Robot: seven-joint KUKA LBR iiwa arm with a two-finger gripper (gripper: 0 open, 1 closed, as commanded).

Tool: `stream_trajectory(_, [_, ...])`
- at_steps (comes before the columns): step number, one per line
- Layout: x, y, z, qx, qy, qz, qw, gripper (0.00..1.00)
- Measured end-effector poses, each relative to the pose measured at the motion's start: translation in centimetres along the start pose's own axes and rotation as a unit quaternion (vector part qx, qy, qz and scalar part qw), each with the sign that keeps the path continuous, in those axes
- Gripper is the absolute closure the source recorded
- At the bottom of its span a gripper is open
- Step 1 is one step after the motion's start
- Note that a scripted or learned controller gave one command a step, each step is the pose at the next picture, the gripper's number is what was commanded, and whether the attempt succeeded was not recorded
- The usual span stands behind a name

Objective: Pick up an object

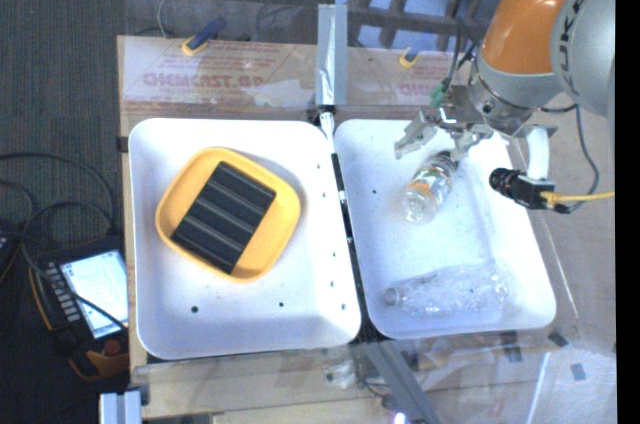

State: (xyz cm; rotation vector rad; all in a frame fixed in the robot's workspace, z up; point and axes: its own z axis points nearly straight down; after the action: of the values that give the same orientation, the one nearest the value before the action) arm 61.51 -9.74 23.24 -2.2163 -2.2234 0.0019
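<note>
The arm reaches in from the right and its pincer (437,138) hangs over the far end of the right bin (520,257), fingers spread open and gripping nothing. Just below the fingertips lies a small clear bottle (428,189), tipped on its side, its upper end almost under the pincer. Whether a fingertip touches it I cannot tell from here. Nearer the front wall of the same bin lies a second clear bottle (448,292), crumpled and flat. In the left bin (160,312) sits a yellow tray (180,187) carrying a dark ribbed block (222,215).

The small bottle looks the likeliest target, and it looks a slippery one: round, smooth and on its side, so it could roll away or squirt out if the fingers close off-centre or across its taper. The fingers may also close above it rather than around it.

Both bottles are see-through against white plastic, so their outlines are hard to trace. The arm's own bulk hides the bin's far right corner.
</note>
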Motion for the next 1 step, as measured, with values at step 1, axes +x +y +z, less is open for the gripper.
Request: stream_trajectory(1, [-6.28, 1.77, 7.22, 0.000, -0.001, -0.049, 0.9988, 0.00])
